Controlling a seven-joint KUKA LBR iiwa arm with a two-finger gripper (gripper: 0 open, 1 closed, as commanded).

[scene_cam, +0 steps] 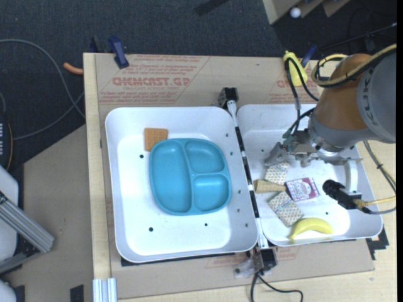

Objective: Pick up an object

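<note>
Low over the right bin (264,117) the gripper (288,153) is seen, close to the middle of that bin's floor; whether it is apart or together cannot be told, and nothing is seen clamped in it. Just beneath its tip, toward the near edge of the bench, a speckled packet (277,172) is laid flat, touching or almost touching the tool. Further toward the near rim a tan wedge (267,186), a pink-and-white packet (301,189) and a second speckled packet (284,209) are crowded close together, and a banana (310,228) is set against the near wall. Bare white floor is left on the far side of the gripper, up to the far wall, and a narrow strip toward the divider between the bins. Beyond that divider, well apart from the tool, the left bin (126,187) is largely taken up by a blue divided plate (189,173), with a tan square (155,137) at its far corner.
</note>
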